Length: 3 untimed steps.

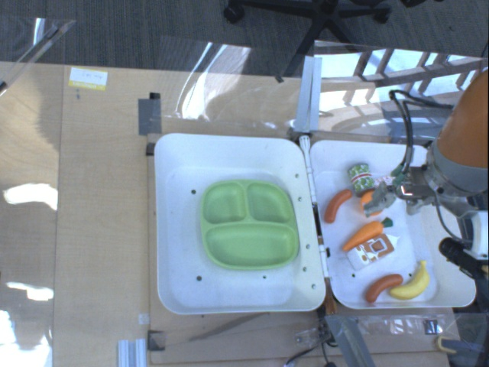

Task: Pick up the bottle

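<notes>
Grey carpet and the foot of an office chair [336, 6] lie behind a pale wooden bench [84, 205], which carries two shallow white bins side by side, so that things can be taken from one and put in the other.

By size, the left bin [176, 281] comes first; it holds a green divided tray [250, 224] in its middle, probably as a place to receive objects. The right bin [451, 289] holds the loose things, spread apart from each other, which I judge makes single picking easier.

The arm [466, 144] reaches in from the right, its orange band high over the bin's far right side. The gripper [386, 193] is low over the upper middle of this bin; whether it is wide or narrow I cannot tell, because the end is small and blurred.

Then the small objects: a yellow banana [412, 283] near the front edge, a white carton [371, 251] (a milk box, it seems), a carrot [364, 234] touching the carton, two red sausages [337, 204] [382, 286], and the bottle [360, 178], a small green-and-white one, lying near the far wall, just beside the gripper on its left. Nothing is seen between the fingers, so I judge the bottle is not yet picked.
</notes>
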Available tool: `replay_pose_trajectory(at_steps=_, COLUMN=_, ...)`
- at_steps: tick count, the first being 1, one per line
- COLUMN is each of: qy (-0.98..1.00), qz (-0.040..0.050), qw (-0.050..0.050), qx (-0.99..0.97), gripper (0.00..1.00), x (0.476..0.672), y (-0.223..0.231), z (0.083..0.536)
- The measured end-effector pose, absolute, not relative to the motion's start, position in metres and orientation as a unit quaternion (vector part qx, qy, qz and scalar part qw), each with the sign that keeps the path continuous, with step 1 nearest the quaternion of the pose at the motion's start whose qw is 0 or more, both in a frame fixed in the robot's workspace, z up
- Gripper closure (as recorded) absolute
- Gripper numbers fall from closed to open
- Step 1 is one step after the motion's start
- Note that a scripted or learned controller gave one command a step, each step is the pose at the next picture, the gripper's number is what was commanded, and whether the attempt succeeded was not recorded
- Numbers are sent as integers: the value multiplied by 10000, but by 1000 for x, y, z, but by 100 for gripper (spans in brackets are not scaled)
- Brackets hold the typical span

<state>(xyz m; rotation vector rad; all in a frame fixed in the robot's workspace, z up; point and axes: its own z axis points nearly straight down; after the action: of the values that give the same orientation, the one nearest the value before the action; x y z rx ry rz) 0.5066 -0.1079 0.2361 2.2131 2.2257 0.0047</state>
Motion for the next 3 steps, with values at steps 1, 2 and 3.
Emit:
replay_pose_trajectory(at_steps=1, qy=7568, qz=19, qw=20, qx=6536, gripper=0, x=509, y=-82, z=123)
replay_pose_trajectory(at_steps=2, qy=7917, qz=18, qw=72, qx=6109, gripper=0, x=491, y=-201, z=89)
replay_pose_trajectory(at_steps=3, qy=7922, qz=44, qw=119, qx=6102, gripper=100, x=495, y=-201, z=102)
